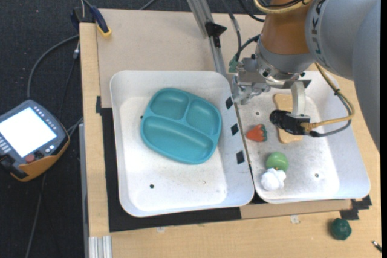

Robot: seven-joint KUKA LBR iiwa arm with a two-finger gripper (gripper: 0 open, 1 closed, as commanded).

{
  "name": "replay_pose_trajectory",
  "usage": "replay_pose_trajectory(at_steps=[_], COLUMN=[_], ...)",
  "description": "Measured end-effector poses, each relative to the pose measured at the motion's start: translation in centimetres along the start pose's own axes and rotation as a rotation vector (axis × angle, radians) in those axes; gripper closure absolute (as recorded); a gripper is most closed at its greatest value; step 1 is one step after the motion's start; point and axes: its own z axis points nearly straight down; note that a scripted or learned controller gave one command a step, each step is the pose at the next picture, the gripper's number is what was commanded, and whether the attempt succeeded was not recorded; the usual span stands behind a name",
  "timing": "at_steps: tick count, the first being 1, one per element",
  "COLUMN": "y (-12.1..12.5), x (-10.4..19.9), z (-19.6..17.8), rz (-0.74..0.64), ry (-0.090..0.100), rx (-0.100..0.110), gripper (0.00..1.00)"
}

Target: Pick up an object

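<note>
left bin (130, 190): 1 teal plate (180, 125) | right bin (338, 184): 1 red toy (257, 133), 1 green ball (277, 161), 1 white lump (273, 179), 1 tan slice (282, 99) | desk (157, 39): 1 dark-green blob (340, 228) | hand (245, 90) over right bin's far-left corner — grip can't tell

light: bright, even | shadows: soft | white bins (175, 187): slightly overexposed | focus: sharp

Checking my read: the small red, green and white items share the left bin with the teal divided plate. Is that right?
Not quite. The camera view shows the teal divided plate in the left bin, but the red item, green item and white item lie in the right bin.
</note>
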Motion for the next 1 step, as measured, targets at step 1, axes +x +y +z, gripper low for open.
replay_pose_trajectory(at_steps=[1], y=[0.95], x=[5.12], z=[0.99], rz=[0.0], ry=[-0.001], rx=[0.001], gripper=[1.0])
